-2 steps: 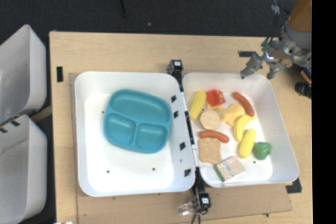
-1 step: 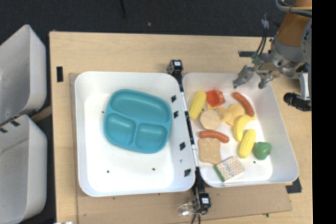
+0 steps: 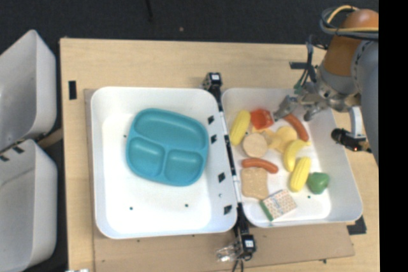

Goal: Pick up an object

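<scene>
Gripper (image 3: 294,106): mine, at the upper right of the frame, low over the top edge of the right bin (image 3: 341,191). Whether it is spread or closed, and whether it has hold of anything, I cannot tell; the metal parts blur into one another.

Nearest object: orange-red sausage (image 3: 296,126), lying at a slant just below and beside the gripper, close to touching it. I judge this the likeliest target.

Handling, sausage: looks like moulded toy food, so probably light, stiff and smooth-skinned. Round section means it may roll or squirt out of a pinch. Best hold, in my judgement: across the middle of its length, closing square to the long axis.

Neighbours in the pile: red piece (image 3: 261,118) to its left; yellow corn cob (image 3: 299,173) and a yellow banana-like piece (image 3: 292,153) below it; round tan slice (image 3: 255,145) and second sausage (image 3: 259,165) centre of the bin; green piece (image 3: 317,182) lower right; bread slice (image 3: 254,183) and patterned card box (image 3: 278,204) at the bottom.

Risk: pieces lie touching, so a descent could nudge the neighbours or catch two at once.

Left bin (image 3: 111,200): carries a blue divided plate (image 3: 167,147), well apart from my work.

Task status: pick not yet confirmed.
</scene>
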Tool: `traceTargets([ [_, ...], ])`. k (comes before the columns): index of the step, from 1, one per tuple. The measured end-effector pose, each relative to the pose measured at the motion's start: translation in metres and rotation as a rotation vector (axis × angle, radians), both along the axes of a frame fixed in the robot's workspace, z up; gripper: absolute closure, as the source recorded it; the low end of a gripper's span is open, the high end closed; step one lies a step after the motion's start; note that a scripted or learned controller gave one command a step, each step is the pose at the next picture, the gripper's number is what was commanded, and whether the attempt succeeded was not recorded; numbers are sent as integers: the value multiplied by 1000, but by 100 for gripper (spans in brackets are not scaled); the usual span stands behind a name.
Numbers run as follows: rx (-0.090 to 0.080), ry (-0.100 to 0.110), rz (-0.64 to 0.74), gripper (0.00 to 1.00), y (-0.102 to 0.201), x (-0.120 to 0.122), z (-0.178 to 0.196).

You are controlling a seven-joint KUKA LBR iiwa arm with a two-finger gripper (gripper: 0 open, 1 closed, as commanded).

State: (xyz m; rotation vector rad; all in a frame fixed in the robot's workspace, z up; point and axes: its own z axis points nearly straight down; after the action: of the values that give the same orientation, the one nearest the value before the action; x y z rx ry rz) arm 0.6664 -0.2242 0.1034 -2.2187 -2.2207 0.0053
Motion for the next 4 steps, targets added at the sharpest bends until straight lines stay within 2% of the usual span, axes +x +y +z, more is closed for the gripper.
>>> traceTargets([
  [1, -2, -5, 3, 0, -1, 1, -1],
  [2, -5, -8, 4, 100, -2, 2, 11],
  [4, -3, -13, 1, 100, 1, -8, 125],
])
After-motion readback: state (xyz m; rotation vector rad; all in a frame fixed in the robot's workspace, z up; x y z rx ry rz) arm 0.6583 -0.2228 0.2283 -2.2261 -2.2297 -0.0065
